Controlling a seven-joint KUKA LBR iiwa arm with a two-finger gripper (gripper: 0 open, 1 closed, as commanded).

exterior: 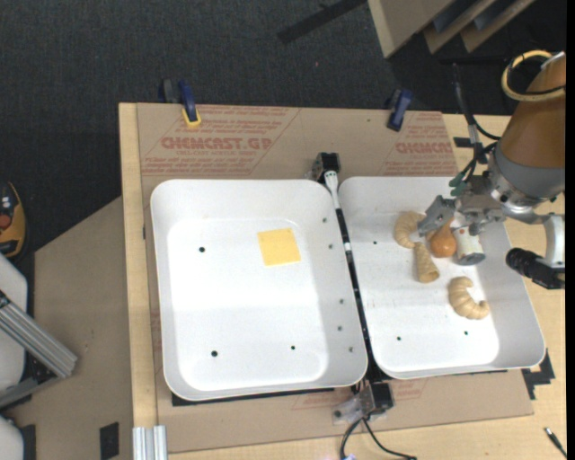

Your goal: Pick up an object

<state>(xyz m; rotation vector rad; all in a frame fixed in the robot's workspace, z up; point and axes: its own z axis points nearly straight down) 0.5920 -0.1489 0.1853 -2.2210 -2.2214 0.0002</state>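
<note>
Claw low in right bin, right of frame; fingers spread, straddling orange round piece. We judge grasp not yet closed, lift still ahead. Croissant-like pieces nearby; yellow square in left bin.

Floor: dark, speckled carpet, filling the upper and left areas around the bench. Bench top: tan board printed with faded red lettering, held at its far edge by two clamps, a blue-and-yellow one to the left and a blue one to the right. Aluminium extrusion: lies at a slant at the left edge. Cardboard or wooden boards: upper right corner. Black cable: trails off the near edge. Light: even, soft, without hard shadows.
</note>
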